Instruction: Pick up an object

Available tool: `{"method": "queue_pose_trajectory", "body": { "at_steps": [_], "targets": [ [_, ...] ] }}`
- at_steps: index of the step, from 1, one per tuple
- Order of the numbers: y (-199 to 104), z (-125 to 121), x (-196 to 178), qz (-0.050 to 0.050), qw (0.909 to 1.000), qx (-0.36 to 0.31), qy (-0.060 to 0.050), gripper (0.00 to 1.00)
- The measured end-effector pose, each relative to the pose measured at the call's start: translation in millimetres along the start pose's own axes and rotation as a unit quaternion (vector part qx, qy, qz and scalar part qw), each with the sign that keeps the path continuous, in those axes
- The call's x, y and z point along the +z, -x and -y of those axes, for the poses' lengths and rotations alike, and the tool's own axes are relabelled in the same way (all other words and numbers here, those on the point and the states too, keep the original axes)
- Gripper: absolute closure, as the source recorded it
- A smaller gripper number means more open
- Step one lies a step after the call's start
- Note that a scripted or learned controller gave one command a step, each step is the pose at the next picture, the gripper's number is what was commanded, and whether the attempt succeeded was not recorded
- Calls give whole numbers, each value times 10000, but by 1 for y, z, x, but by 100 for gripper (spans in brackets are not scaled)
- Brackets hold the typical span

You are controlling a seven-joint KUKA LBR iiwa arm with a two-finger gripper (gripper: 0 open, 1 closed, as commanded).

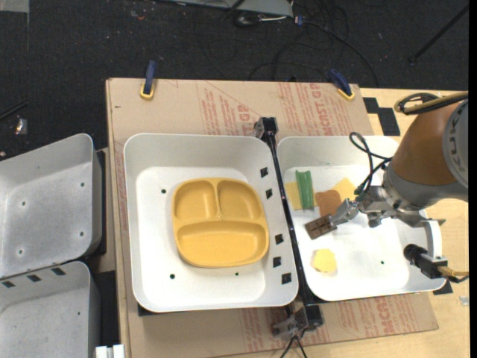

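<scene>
Grey arm w/ orange band reaches in from the right over the right shallow white bin; its two-finger gripper sits low near bin centre, tips by a dark brown flat piece (touching or just above, can't tell, and whether the fingers are apart or together can't be told either). Close by: tan-brown block, yellow wedge, green upright strip w/ a yellow strip beside it near the divider edge, pale yellow round piece lower down. Bin's lower right floor is bare. Left shallow white bin holds a yellow three-compartment plastic tray, w/ open floor round its rim.
</scene>
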State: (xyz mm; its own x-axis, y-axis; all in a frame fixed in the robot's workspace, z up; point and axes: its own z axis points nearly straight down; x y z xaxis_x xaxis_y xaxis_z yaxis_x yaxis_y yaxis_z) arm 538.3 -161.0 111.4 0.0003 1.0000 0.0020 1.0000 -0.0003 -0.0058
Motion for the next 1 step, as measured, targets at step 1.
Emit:
{"method": "queue_pose_trajectory", "body": {
  "at_steps": [1],
  "targets": [
    [1,-1,-14,13,10000,8,32,100]
  ]
}}
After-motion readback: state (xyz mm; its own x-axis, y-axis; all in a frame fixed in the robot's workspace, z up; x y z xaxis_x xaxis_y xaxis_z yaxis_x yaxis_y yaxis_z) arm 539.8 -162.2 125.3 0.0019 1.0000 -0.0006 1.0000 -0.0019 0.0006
